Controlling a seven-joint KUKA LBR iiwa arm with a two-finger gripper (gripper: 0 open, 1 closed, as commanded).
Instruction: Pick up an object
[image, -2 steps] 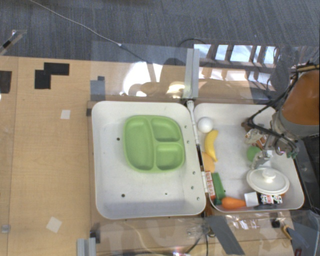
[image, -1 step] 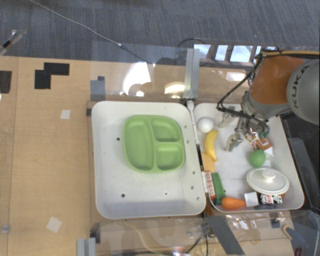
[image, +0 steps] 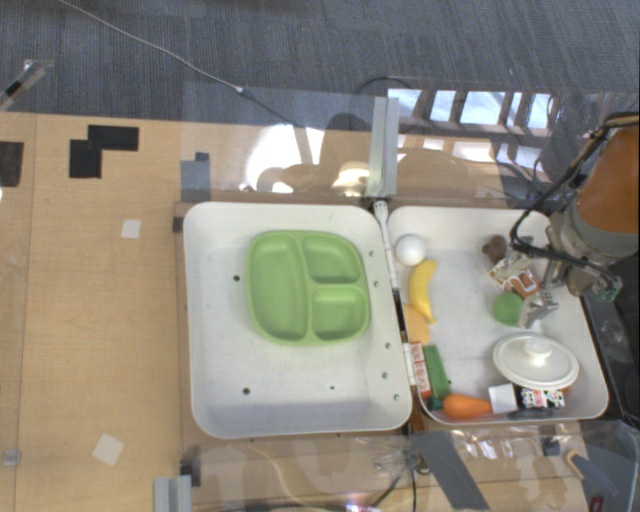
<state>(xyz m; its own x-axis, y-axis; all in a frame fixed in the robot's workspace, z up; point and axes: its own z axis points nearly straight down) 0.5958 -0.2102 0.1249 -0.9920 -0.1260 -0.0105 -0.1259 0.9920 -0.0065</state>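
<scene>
At the far left the wooden bench (image: 90, 330) carries some black angular marks (image: 100, 148). They are shapes, not letters. Next comes the left bin (image: 230, 380), and in it lies a green plate (image: 307, 286) with three compartments, flat on the floor of the bin.

Just beside it stands the right bin (image: 460, 300), and here are all the things I can pick. Along its left wall, from back to front, I see a white ball (image: 410, 249), a yellow banana (image: 423, 288) touching the ball with its upper end, and a red and green packet (image: 432, 370). There is printing on the packet, but it is too small to read. At the front lies an orange carrot (image: 466, 406), and just beside it a small carton (image: 530, 400) with a black, white and red label, which I also cannot read.

More to the right, a brown lump (image: 494, 246) sits near the back wall, and a brown and white wrapper (image: 512, 272) lies just in front of it. A green ball (image: 507, 308) rests next to this wrapper. In front of the ball stands a round white lid (image: 535, 362) with a knob on top.

My pincer (image: 542, 303) hangs low over the right bin, just at the right of the green ball and behind the lid. Whether it is released or clenched I cannot tell, and I see nothing held in it. Whether it touches the ball I cannot tell either. My arm (image: 610, 200) with the orange band comes in from the right.
</scene>
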